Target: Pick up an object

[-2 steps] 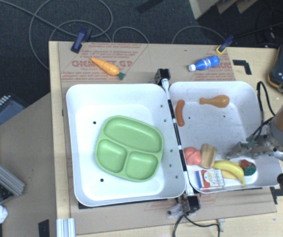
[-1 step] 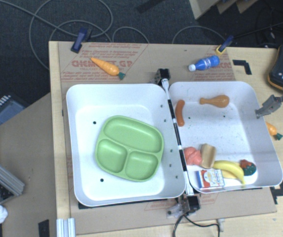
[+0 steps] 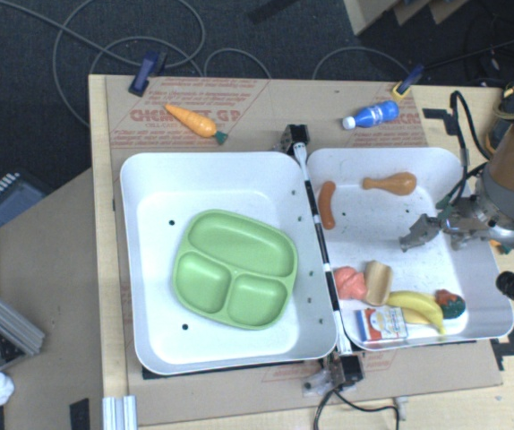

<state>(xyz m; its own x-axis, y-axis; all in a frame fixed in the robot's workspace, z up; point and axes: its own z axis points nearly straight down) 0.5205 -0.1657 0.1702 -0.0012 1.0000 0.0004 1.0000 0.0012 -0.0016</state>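
two bins sit side by side on the desk (image 3: 239,97). the left bin (image 3: 141,240) holds a divided tray (image 3: 235,269). the right bin (image 3: 481,316) holds a sausage (image 3: 328,203) at its left wall, a drumstick (image 3: 389,184) near the top, and a banana (image 3: 418,307) and carton (image 3: 382,324) along the bottom. above the bins lie a carrot (image 3: 194,121) and a bottle (image 3: 371,116).

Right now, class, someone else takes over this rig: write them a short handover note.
Tool: low over the right bin, mid-bin; nothing seen between its fingers.
Right bin: sausage at left wall, chicken drumstick at back, pink piece, bread roll, banana, carton, strawberry in front.
Left bin: green divided plate.
On the bench behind: carrot, blue bottle.
Done: nothing picked. Left: grasp and lift one object.
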